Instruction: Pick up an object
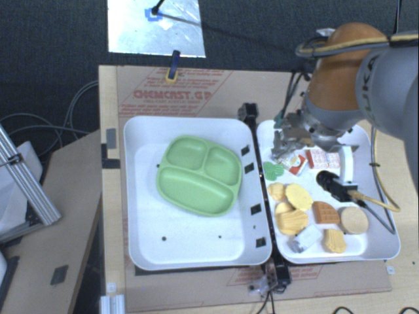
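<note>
With finger state indeterminable, the gripper [283, 144] at 10 o'clock in the shallow white right bin [383, 244] may snag the adjacent flat green toy leaf [272, 171] or the red-and-white packet [300, 163] instead of one object.

smooth matte green plastic plate [199, 175], glossy white plastic bins [141, 195], cardboard base [173, 95], shiny foil-looking sheet [131, 18]

— Was anything readable?
— Red print on the cardboard sheet [171, 91] behind the bins read roughly "CHEMCAST GP" (last letters unclear). The red-and-white packet [323, 159] had print too small to read.
</note>
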Robot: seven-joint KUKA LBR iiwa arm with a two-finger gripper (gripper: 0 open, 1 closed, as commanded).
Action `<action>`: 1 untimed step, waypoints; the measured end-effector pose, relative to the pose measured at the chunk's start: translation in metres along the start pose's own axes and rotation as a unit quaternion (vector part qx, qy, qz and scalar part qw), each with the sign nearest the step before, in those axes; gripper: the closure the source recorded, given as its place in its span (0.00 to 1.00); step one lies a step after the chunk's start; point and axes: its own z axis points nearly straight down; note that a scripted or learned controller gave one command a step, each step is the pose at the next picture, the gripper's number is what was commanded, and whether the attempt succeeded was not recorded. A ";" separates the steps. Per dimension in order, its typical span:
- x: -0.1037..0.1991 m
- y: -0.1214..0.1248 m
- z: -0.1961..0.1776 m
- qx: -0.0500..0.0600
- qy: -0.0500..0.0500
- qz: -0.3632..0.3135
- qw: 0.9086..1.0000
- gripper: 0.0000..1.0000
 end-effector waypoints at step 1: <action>0.062 -0.014 -0.004 0.000 0.000 0.000 1.000 1.00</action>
